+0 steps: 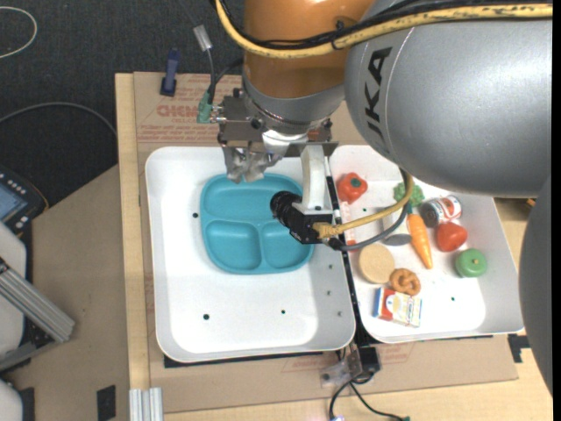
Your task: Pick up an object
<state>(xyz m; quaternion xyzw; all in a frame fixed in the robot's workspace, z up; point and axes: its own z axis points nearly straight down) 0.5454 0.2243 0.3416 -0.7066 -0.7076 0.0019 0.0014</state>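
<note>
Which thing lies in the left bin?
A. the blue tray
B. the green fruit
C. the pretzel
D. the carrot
A: the blue tray lies in the left bin, while the carrot, pretzel and green fruit lie in the right bin.

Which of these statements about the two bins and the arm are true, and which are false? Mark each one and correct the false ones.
1. The blue divided tray lies in the left bin. True.
2. The carrot lies in the left bin. False: it lies in the right bin.
3. The gripper is over the far edge of the blue divided tray. True.
4. The pretzel sits on the blue divided tray. False: it lies in the right bin.
5. The green round toy lies in the right bin. True.
</note>
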